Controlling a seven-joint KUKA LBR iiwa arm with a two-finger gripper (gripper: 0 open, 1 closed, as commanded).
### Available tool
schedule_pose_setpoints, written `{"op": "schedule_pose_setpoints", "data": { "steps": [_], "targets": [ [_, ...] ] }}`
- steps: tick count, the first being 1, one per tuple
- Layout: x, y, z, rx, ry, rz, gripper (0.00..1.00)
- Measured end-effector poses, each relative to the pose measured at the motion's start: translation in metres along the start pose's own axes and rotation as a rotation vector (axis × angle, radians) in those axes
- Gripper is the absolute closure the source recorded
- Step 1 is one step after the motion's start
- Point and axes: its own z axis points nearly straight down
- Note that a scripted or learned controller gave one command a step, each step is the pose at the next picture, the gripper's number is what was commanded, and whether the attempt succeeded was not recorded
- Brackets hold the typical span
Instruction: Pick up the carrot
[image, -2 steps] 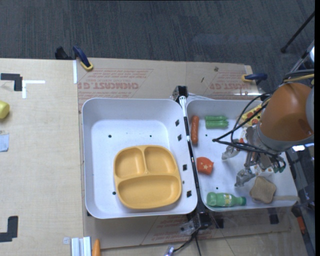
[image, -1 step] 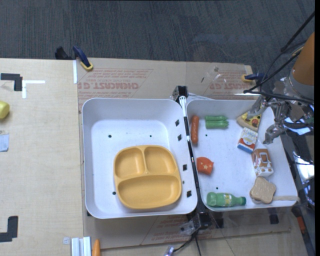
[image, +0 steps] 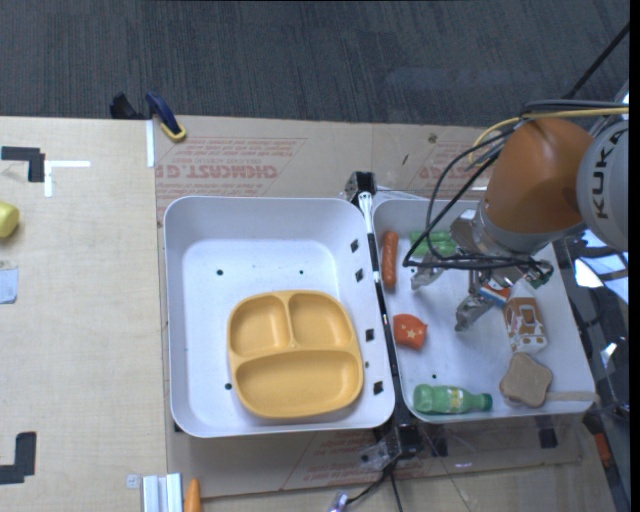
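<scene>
The carrot (image: 389, 259) is a slim orange piece lying lengthwise against the left wall of the right bin (image: 570, 330), near its far end. My gripper (image: 446, 298) hangs over the middle of that bin, to the right of the carrot and a little nearer the camera. Its two grey fingers (image: 424, 277) are spread open with nothing between them. The arm's orange band (image: 535, 175) sits above it and hides part of the bin's far right.
The right bin also holds a red-orange rounded item (image: 409, 331), a green bottle (image: 452, 400), a bread slice (image: 525, 380), a printed packet (image: 525, 323) and a green item (image: 436, 243). A yellow divided plate (image: 295, 353) lies in the left bin (image: 190, 300).
</scene>
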Motion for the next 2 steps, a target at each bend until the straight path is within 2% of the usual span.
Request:
{"op": "schedule_pose_setpoints", "data": {
  "steps": [1, 2],
  "targets": [
    [-0.002, 0.074, -0.211, 0.002, -0.002, -0.112, 0.0],
    [0.027, 0.154, -0.105, -0.003, 0.004, -0.284, 0.0]
  ]
}}
